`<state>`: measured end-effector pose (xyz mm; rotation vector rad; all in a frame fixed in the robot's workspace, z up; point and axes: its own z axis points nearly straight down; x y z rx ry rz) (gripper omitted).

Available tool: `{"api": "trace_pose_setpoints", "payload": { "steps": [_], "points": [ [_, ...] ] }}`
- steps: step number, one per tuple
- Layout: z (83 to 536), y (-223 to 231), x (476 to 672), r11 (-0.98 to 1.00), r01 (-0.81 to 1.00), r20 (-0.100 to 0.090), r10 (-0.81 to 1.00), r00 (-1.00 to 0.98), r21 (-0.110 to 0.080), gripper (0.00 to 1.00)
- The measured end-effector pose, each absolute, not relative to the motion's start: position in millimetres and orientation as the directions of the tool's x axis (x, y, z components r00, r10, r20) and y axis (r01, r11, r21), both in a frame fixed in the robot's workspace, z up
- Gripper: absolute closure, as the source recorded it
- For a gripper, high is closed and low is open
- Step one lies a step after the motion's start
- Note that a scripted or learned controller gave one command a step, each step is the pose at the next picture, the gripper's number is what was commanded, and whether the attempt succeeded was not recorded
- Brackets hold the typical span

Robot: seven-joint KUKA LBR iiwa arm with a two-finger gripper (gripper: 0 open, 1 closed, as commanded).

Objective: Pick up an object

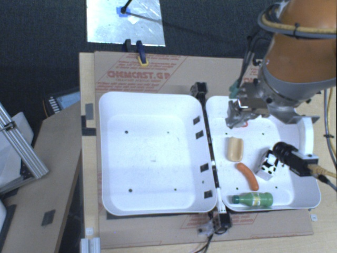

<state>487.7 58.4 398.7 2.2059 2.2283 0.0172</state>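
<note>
My gripper (238, 116) hangs over the back part of the right bin (221, 107), under the grey and orange arm that comes in from the right. Just in front of it a tan block (235, 148) lies on the bin floor, apart from the gripper. An orange-red sausage-shaped piece (247, 176) lies nearer the front. A green bottle (254, 198) rests on its side along the front wall. A small white cube with black spots (268, 165) sits to the right of the sausage-shaped piece. Nothing shows in the gripper.
The left bin (105, 141) stands beside the right one, with a black clip-studded divider (206, 141) between them. Both rest on a cardboard sheet (139, 73). A shiny metal plate (125, 13) lies beyond the bench's back edge.
</note>
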Motion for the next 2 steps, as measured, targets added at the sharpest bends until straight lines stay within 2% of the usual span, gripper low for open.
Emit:
{"api": "trace_pose_setpoints", "payload": {
  "steps": [1, 2],
  "points": [
    [434, 100, 486.9, 0.008, 1.000, 0.003, 1.000, -0.008, 0.006, 1.00],
    [495, 129, 486.8, 0.007, 1.000, 0.004, 1.000, -0.007, 0.008, 1.00]
  ]
}}
